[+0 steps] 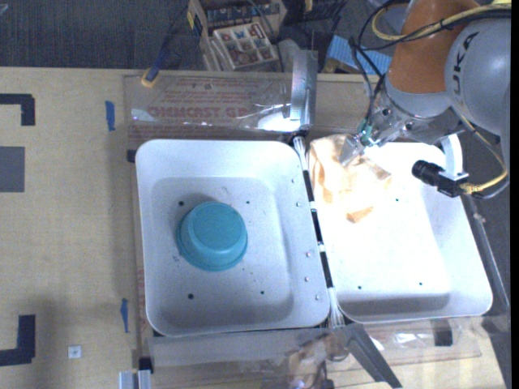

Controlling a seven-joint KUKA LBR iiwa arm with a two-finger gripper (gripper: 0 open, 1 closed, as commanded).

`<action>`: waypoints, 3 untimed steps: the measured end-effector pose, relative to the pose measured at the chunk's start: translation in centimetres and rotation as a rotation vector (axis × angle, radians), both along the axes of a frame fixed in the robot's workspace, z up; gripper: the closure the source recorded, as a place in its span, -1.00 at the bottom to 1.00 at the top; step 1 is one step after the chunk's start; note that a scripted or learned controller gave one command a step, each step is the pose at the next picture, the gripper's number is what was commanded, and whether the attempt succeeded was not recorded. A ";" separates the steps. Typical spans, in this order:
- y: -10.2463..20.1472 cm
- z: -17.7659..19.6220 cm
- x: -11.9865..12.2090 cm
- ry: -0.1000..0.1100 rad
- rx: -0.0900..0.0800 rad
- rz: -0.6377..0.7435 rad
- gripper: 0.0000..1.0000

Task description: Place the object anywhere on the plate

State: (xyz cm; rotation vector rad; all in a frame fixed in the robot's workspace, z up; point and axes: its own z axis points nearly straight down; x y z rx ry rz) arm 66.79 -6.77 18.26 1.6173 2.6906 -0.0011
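Two shallow white bins sit side by side on the tan worktop point(65, 258). The left bin point(154, 298) holds a blue plate point(212, 234), round and seemingly turned upside down like a shallow bowl, resting near the middle of the bin floor. The right bin point(438, 290) is brightly lit, so detail on its floor is washed out. On that floor, toward the far left part, lies a small tan object point(359, 214); it is elongated, with its long axis running from lower left to upper right, the right end slightly farther from the camera. A larger pale orange, crumpled thing point(331, 177) lies against the far left corner of the same bin, apart from the tan object. The grey arm with its orange band point(430, 14) reaches in from the right, and the end effector point(357, 148) hangs over the far left part of the right bin, above the crumpled thing; whether it is apart or together cannot be told from the glare.
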 end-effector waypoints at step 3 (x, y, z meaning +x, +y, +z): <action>10.9 4.1 -1.1 0.001 0.002 0.800 1.00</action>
